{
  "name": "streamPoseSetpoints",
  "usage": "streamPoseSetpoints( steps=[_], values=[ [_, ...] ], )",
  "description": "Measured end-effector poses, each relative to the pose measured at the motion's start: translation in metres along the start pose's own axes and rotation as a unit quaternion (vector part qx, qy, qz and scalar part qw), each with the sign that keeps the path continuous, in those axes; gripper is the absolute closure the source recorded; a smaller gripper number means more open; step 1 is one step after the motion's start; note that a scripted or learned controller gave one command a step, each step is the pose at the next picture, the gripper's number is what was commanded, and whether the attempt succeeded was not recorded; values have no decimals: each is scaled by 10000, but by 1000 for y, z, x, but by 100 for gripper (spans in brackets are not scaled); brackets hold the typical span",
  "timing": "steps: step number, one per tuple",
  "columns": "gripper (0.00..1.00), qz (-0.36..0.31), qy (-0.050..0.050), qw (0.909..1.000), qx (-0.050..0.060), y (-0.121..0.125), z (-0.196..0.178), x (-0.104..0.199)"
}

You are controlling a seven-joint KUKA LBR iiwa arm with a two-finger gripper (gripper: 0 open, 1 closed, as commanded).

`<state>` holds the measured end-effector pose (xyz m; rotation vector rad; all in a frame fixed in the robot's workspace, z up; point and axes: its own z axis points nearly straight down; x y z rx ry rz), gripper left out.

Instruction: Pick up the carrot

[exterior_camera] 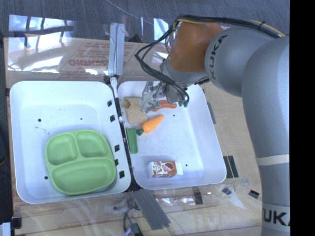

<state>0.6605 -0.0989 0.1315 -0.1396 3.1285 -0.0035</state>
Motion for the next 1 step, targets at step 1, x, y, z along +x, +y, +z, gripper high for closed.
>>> streamPoseSetpoints(
  steps=[1],
  values=[
    [100, -187, 26, 9998, -8, 5, 37, 2]
  ],
)
